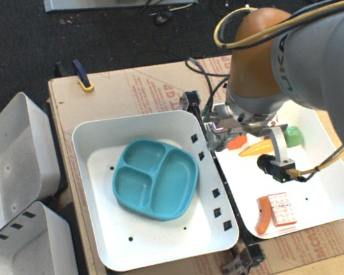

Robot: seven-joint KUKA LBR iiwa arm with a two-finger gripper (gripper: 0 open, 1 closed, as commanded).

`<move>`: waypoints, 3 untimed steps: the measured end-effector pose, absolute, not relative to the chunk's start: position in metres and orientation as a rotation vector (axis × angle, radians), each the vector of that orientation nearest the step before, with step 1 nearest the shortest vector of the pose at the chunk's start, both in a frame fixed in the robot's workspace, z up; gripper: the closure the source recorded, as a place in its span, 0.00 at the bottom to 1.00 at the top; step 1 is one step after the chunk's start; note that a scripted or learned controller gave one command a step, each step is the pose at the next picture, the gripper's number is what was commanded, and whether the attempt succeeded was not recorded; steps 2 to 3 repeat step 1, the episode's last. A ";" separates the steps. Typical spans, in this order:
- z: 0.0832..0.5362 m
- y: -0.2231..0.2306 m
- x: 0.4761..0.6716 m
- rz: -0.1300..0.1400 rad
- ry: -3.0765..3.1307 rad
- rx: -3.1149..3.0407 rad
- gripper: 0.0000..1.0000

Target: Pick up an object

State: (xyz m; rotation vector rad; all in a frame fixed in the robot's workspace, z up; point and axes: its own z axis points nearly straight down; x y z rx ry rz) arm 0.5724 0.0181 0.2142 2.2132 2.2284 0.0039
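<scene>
White plastic shows first at the far left, where two spare tubs (7, 159) sit tilted, off the brown board of the surface (119, 90). A yellow-and-black clamp (83, 76) grips the board's far edge near its left corner.

The left bin (93, 130) holds one thing, a teal plate (156, 178) with three compartments. It lies flat near the bin's middle, turned at a slant and clear of every wall. Small black squares dot that bin's right wall.

The right bin (341, 204) stands just beside the left one, their rims touching or nearly so. The grey arm (320, 52) with its orange band reaches in over this bin's far left corner, and the pincer (219, 131) hangs below the wrist, close to the seam between the two bins. The wrist covers it, so I cannot tell whether it is apart or together, and nothing can be seen clamped in it.

A small red-orange piece (237, 142) lies just beside the pincer on the bin floor. An orange carrot-shaped toy (256, 147) lies next to it, pointing left. A green lump (293, 136) sits a little further right. Near the front wall an orange-brown sausage shape (263, 218) lies against the left side of a red-and-white box (282, 209)
</scene>
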 end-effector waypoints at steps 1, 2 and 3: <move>0.221 0.061 0.592 0.005 2.228 2.213 1.00; 0.221 0.061 0.592 0.005 2.228 2.213 1.00; 0.221 0.061 0.592 0.005 2.228 2.213 1.00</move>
